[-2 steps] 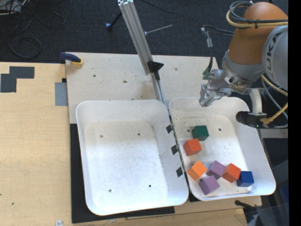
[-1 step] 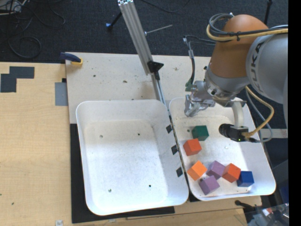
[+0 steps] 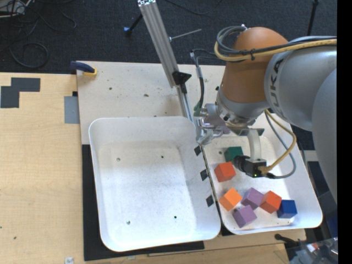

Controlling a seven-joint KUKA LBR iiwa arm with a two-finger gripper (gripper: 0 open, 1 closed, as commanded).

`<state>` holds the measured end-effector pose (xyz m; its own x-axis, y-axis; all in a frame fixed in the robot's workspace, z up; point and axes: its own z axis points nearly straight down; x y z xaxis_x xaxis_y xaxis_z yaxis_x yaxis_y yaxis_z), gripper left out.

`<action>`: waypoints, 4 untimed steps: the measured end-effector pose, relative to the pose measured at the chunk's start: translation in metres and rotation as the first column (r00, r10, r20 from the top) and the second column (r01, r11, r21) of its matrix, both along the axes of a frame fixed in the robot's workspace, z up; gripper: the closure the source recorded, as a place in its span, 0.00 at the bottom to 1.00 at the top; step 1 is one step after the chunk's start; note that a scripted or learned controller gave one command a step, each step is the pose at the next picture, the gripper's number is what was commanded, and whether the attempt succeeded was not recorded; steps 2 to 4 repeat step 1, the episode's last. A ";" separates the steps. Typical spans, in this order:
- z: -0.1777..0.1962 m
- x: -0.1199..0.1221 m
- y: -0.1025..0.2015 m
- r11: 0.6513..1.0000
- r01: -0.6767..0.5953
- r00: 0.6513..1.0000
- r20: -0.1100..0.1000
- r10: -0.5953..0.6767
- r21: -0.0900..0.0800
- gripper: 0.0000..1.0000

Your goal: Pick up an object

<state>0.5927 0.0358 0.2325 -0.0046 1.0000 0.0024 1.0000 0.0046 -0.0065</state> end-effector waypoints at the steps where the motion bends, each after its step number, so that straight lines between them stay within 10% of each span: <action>1: 0.004 -0.016 0.050 1.000 0.000 1.000 0.000 0.000 0.000 1.00; 4: 0.004 -0.016 0.050 1.000 0.000 1.000 0.000 0.000 0.000 1.00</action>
